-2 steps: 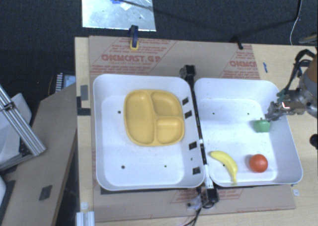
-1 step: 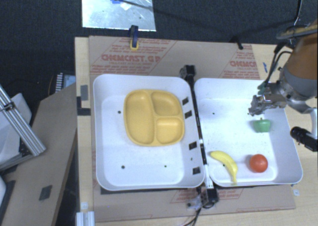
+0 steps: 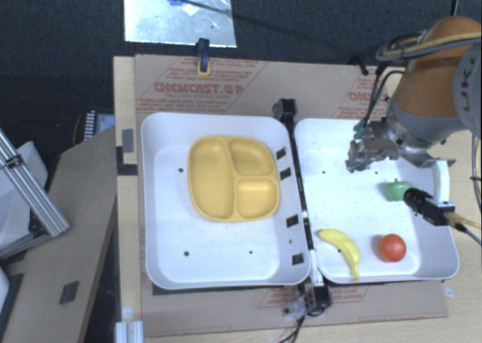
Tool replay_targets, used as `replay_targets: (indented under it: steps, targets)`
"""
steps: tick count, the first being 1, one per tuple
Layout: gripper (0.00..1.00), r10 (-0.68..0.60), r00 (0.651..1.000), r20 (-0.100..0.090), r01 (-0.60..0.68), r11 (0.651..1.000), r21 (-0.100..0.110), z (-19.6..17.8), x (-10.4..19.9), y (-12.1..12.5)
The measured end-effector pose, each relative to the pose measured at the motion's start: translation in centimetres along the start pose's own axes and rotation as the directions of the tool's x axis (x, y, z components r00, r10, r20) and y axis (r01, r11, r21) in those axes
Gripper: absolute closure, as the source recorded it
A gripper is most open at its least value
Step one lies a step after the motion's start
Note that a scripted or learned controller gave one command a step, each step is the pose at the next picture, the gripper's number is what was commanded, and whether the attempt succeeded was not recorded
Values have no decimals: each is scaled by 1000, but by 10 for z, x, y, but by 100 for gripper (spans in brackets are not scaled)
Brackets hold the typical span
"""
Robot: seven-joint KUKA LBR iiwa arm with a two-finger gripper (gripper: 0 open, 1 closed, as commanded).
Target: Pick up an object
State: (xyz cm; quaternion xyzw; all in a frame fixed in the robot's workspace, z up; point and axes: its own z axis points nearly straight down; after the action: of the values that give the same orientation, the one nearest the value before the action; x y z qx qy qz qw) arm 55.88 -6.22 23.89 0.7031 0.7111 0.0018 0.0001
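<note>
Approach step: gripper (image 3: 364, 154), finger state indiscernible, hangs over right bin (image 3: 331, 183) with no object seen in it; banana (image 3: 343, 249), tomato (image 3: 391, 247), green item (image 3: 396, 190) lie nearer the front, so next move calls for descent onto one.

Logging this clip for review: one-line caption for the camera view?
Gripper over the right bin above banana, tomato and green item; yellow tray left.

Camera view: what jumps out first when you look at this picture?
The big yellow divided plate in the left bin catches the eye first. Next comes the grey and orange arm, its gripper over the right bin. Near that bin's front lie a banana and a red tomato, with a green thing just behind.
</note>
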Motion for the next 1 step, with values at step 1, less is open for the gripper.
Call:
replay_targets:
  steps: [1]
  targets:
    - [100,1,1000,0,-1,1000,2,12,54,11]
